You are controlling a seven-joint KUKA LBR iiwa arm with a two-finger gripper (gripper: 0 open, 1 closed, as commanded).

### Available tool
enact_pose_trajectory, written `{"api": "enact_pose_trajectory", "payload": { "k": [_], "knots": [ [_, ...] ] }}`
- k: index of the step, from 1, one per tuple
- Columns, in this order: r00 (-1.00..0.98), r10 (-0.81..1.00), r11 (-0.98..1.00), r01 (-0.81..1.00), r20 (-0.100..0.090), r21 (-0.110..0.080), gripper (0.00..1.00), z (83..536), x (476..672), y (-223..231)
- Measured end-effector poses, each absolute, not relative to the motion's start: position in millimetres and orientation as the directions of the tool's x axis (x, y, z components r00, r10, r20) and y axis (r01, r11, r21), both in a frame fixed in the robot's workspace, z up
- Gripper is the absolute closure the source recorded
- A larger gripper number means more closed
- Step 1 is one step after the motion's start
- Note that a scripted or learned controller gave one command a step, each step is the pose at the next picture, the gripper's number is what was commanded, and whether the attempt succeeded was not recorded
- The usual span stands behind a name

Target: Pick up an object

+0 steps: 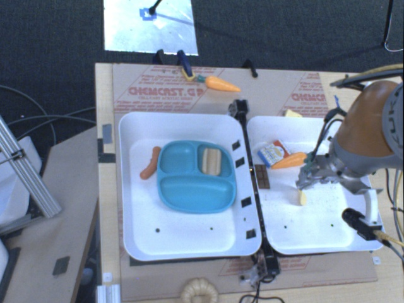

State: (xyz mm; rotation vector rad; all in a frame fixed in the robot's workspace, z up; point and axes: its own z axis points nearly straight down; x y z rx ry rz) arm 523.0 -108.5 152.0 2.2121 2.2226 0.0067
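- The bench [158, 84] carries two shallow white bins side by side, and a loose carrot [221, 84] lies on the bench surface beyond them, well apart from the arm.
- The left bin [136, 232] holds a blue divided plate [189, 185] with a pale slab [211, 161] in one of its upper compartments; a small sausage [150, 163] lies just beside the plate's left edge.
- The right bin [315, 232] is where the work is. The arm [372, 128] reaches in from the right and hangs low over the bin's middle.
- The gripper [309, 177] sits near the bin floor, but from here I cannot tell how wide it is spread, nor whether anything sits in it.
- Near it lie the candidates: a second carrot [287, 161] just to its upper left, a small printed carton [273, 153] touching that carrot's far end, and a little pale stick [302, 198] just below the gripper.
- A yellowish wedge [292, 113] rests by the bin's far rim.
- I judge this to be the reaching-down step, with no lift made yet. The pale stick or the carrot looks the likeliest target.
- The next move calls for settling squarely over one piece, closing on it, and rising straight up without nudging the carton.
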Motion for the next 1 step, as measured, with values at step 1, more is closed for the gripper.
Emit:
{"api": "enact_pose_trajectory", "payload": {
  "k": [1],
  "knots": [
    [-0.004,1.000,0.004,1.000,-0.001,0.007,1.00,206.5,514.6,-110.5]
  ]
}}
